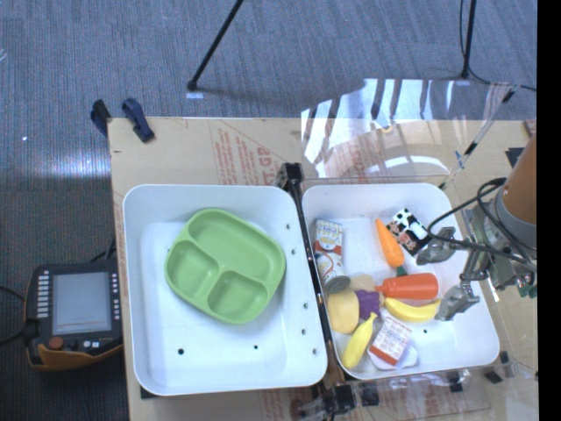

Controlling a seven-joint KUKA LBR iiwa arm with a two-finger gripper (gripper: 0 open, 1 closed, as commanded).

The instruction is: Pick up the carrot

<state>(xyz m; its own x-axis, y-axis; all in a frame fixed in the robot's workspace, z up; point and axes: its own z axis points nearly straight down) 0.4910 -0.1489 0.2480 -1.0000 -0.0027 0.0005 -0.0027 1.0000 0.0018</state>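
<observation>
The carrot (pixel 388 242) is a small orange cone with a green tip. It lies in the right bin (pixel 473 345), near the bin's middle, pointing toward the far wall. My gripper (pixel 445 277) hangs over the bin's right side, right of the carrot and slightly nearer the camera. Its two fingers (pixel 433 252) are spread apart, open, with nothing between them. An orange-red bottle (pixel 410 286) lies just left of the fingers, its end close to the gap.
Crowded around the carrot are a black-and-white toy cow (pixel 408 226), a printed carton (pixel 329 240), a yellow potato (pixel 344 311), a purple item (pixel 369 303), a banana (pixel 412 310) and a packet (pixel 392 341). The left bin (pixel 149 340) holds a green divided plate (pixel 226 266).
</observation>
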